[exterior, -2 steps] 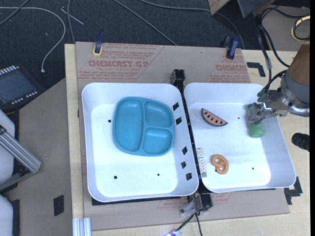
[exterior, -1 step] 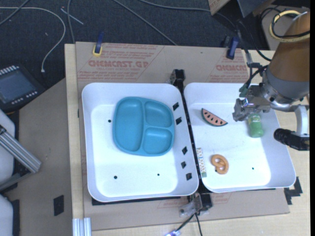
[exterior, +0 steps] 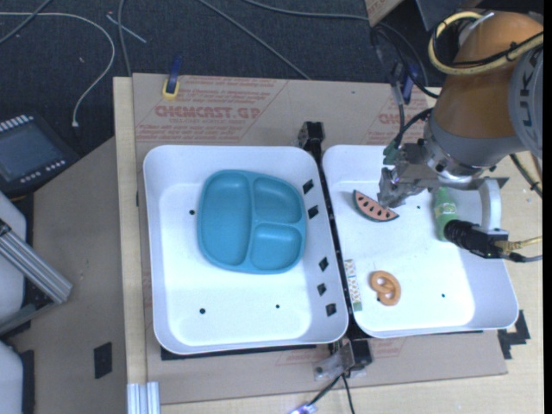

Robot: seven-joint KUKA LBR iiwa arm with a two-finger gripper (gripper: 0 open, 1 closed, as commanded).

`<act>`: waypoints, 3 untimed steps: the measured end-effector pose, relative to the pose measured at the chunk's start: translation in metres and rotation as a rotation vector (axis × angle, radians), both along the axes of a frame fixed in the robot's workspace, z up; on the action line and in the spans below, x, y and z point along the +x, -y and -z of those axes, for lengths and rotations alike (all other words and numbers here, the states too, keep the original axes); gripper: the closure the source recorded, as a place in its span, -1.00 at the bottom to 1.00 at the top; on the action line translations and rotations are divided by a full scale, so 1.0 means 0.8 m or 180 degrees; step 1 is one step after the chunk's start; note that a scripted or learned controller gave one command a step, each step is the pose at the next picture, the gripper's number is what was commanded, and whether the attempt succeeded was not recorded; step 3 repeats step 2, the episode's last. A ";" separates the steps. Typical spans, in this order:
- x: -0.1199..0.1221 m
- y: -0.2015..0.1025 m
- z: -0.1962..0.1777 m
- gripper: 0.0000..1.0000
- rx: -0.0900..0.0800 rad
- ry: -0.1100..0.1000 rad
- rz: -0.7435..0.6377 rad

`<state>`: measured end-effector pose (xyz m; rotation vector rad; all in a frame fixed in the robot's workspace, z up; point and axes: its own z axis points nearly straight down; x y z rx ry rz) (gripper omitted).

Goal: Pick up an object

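In the right bin (exterior: 431, 313) a watermelon-slice toy (exterior: 373, 208) with a red face and dark seeds lies near the left wall. My gripper (exterior: 392, 190) hangs right over the slice's right end, close to it or touching; I cannot tell which. A tan pretzel toy (exterior: 385, 286) lies lower in the same bin. A green object (exterior: 446, 212) sits to the right of the gripper, partly hidden under the arm.
The left bin (exterior: 172, 300) holds a blue divided plate (exterior: 251, 221). A black clip-studded divider (exterior: 321, 231) separates the bins. The arm's orange band (exterior: 492, 54) and grey wrist cover the right bin's upper right. Cables lie on the dark floor behind.
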<state>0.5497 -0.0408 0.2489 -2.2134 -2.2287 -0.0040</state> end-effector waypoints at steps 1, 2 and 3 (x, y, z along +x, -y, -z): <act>0.027 -0.058 -0.006 1.00 0.0000 0.0005 0.0002; 0.051 -0.120 -0.009 1.00 0.0000 0.0004 0.0002; 0.051 -0.120 -0.009 1.00 0.0000 0.0004 0.0002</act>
